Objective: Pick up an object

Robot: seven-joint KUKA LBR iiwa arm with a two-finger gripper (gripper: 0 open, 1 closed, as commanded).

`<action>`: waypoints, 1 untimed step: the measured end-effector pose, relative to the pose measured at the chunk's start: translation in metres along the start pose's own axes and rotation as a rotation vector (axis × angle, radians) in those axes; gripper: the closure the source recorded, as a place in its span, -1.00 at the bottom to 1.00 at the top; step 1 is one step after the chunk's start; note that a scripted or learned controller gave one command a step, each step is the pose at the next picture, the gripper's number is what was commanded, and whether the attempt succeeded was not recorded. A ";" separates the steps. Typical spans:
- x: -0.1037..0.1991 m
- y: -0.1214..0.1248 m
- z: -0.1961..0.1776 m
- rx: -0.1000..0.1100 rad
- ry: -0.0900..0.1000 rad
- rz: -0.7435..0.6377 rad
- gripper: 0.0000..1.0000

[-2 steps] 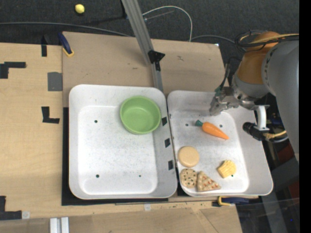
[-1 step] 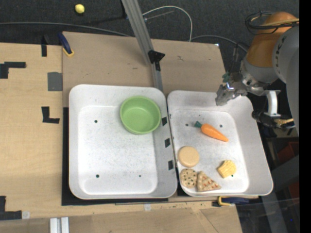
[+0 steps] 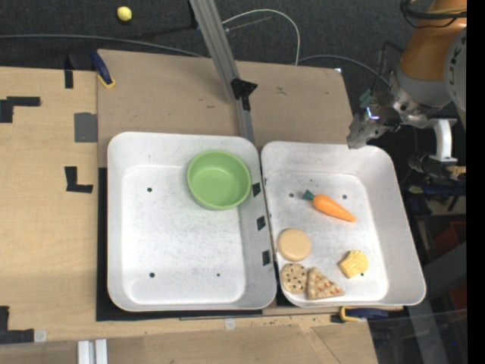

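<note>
The gripper (image 3: 358, 137) hangs over the far right corner of the right bin (image 3: 379, 161), with nothing visibly held. In that bin lie an orange carrot (image 3: 332, 206), a round tan biscuit (image 3: 294, 244), a dotted cookie (image 3: 293, 278), a pizza slice toy (image 3: 323, 286) and a yellow chunk (image 3: 353, 264). A green bowl (image 3: 219, 179) sits at the far right of the left bin (image 3: 151, 226). The carrot lies well below and left of the gripper.
A slanted grey metal pole (image 3: 220, 44) with a black clamp crosses above the bins' junction. A yellow ball (image 3: 124, 13) lies on the dark floor at the far left. Cables run behind the bench.
</note>
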State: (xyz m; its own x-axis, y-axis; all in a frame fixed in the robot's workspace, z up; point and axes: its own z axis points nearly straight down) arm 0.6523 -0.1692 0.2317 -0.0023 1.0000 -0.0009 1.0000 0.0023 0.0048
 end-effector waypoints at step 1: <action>0.001 0.000 0.020 0.007 -0.001 0.001 1.00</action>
State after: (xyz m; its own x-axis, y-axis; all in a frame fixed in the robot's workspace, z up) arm 0.6521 -0.1687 0.2118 -0.0017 1.0000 -0.0015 1.0000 0.0017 -0.0024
